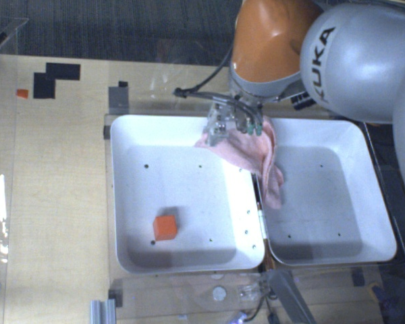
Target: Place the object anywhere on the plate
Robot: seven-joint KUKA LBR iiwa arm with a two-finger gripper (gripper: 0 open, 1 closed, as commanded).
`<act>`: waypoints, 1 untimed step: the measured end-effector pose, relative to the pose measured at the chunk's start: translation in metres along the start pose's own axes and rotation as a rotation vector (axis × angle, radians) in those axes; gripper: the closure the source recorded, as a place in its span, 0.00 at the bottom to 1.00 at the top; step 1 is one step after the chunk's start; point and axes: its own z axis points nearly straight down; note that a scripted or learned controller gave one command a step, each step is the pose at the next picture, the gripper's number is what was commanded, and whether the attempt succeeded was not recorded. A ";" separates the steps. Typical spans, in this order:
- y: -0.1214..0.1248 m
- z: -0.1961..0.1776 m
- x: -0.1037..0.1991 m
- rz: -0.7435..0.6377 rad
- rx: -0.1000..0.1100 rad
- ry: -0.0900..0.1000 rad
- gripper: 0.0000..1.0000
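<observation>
Two shallow white bins sit side by side on the pale wooden desk (54,181) — the left bin (118,181) and the right bin (324,201), rims touching. An orange block (165,227) lies near the left bin's front edge. On the desk's far left corner are a black stepped patch (54,77) and, just beside it, a small orange square (22,94).
</observation>
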 end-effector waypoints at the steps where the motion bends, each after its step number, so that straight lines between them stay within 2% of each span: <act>1: 0.000 0.000 0.000 0.000 0.000 0.000 0.00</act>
